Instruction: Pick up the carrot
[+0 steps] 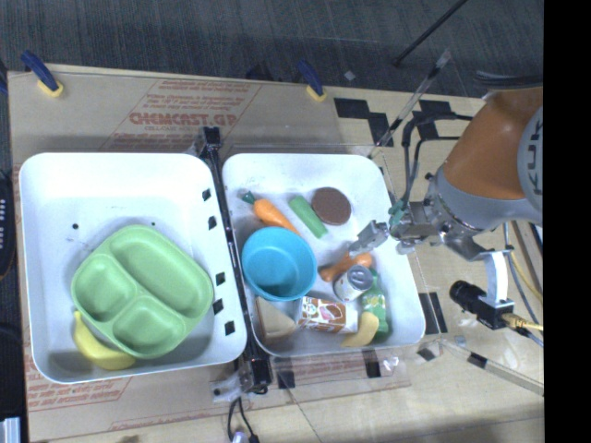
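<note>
The carrot (271,212), orange with a small green top, lies in the upper left part of the right bin (277,166), just above the blue bowl (277,263). My gripper (373,236) hangs over the right side of that bin, well to the right of the carrot and apart from it. It sits just above a second orange piece (343,267). Nothing shows in its grasp.
Near the carrot lie a green vegetable (307,216) and a brown disc (331,206). A can (354,283), a juice box (323,314), a green pouch (375,305) and a banana (363,330) crowd the bin's lower right. The left bin (55,183) holds a green divided plate (140,289).
</note>
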`<state>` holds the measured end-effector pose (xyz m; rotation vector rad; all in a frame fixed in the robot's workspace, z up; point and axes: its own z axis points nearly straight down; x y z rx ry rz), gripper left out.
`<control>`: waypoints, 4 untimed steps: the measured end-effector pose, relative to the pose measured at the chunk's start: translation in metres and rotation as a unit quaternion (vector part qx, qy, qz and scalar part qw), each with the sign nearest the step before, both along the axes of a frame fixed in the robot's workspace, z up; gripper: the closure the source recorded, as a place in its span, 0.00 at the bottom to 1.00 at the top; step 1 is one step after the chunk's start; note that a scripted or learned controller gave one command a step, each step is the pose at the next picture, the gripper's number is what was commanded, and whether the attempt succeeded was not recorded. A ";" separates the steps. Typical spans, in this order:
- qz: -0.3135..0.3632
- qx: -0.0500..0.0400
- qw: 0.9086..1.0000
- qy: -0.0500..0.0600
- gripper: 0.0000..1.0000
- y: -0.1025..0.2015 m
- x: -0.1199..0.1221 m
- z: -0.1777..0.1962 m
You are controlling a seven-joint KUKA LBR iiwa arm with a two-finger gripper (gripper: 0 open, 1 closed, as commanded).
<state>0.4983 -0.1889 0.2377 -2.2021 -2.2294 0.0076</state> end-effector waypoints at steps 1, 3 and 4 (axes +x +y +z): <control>-0.014 0.000 1.000 0.005 0.00 -0.006 0.052 -0.086; 0.079 -0.002 0.997 -0.003 0.00 0.091 0.159 -0.145; 0.013 -0.002 1.000 0.000 0.00 0.092 0.119 -0.146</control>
